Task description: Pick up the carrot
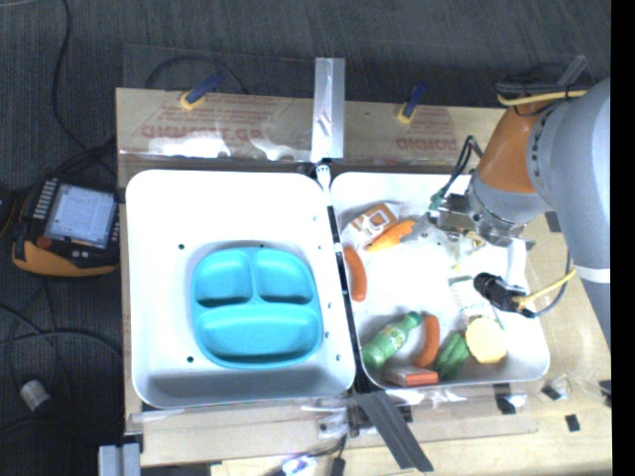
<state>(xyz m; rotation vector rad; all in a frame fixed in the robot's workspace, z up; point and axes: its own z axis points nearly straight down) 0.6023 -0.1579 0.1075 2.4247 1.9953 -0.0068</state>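
Here we are over the right bin (536,360), and the carrot (393,233) lies near its far left corner, a small orange taper resting flat on the white floor at a slant, its upper end touching or just beside a brown-and-white packet (370,218). The gripper (446,214) sits close to the carrot's right, low over the bin, with the orange band (508,157) of the arm above it; whether it is released or clenched, I cannot tell from this angle, and nothing orange shows in its grip. By the look of it the carrot is a toy or a small vegetable, so I'd judge it light and stiff, with a smooth rounded skin that could roll or squirt out sideways if pinched off centre. The best hold, I'd say, is across the thick middle of the body, square to its long axis, not at the thin tip, where there is little to bite on. Watch the neighbours: the packet crowds one end, and an orange-red sausage (355,272) lies just below against the bin's left wall, similar in colour and easy to mistake. A second orange-red piece (429,336) sits further down beside a green bottle (391,337), well apart from the target. The left bin (159,206) carries a blue tray (258,303).
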